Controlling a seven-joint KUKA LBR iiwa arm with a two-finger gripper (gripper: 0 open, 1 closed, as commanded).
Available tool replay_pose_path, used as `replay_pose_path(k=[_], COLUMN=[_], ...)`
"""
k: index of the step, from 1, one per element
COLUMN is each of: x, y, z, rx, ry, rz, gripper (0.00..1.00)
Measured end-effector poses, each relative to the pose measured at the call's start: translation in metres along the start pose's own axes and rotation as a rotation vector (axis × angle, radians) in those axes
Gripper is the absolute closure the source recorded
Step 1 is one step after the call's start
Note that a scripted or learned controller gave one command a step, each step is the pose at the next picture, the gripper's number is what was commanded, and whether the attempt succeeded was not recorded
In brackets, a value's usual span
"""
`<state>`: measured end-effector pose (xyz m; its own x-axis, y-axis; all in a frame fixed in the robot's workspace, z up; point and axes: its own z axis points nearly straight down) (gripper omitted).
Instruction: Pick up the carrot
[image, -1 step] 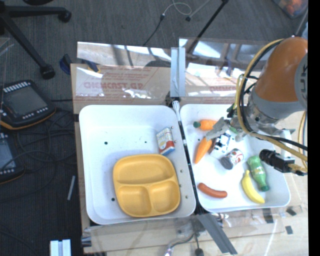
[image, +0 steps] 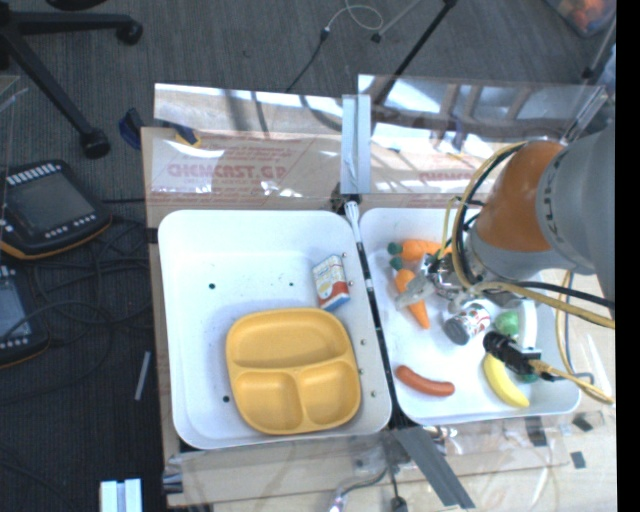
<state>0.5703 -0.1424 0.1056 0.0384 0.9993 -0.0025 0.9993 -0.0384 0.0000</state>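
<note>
A grey robot arm with an orange band reaches in from the right over the right-hand white bin, its claw lowered among a cluster of toy food near the middle of that bin. Whether the claw is spread or closed cannot be told from this angle, as cables and metal parts crowd the spot. The carrot, orange and tapered, lies in the right bin just below and to the left of the claw, tilted with its tip pointing toward the bin's front; a second orange piece sits just above it, and another orange item with a green top lies nearer the bin's back wall. A red sausage rests near the front of the same bin, a yellow banana lies at the front right corner, and a small silver can sits beside a green object. In the left bin, a yellow divided plate fills the front portion, with a small carton standing just behind it by the dividing wall.
</note>
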Motion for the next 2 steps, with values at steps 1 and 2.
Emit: replay_pose_path(k=[1,2], x=[0.001,0.005], y=[0.000,0.004], z=[-0.008,-0.112], rx=[0.001,0.002], ry=[0.003,-0.001], rz=[0.000,0.341], gripper=[1.00,1.00])
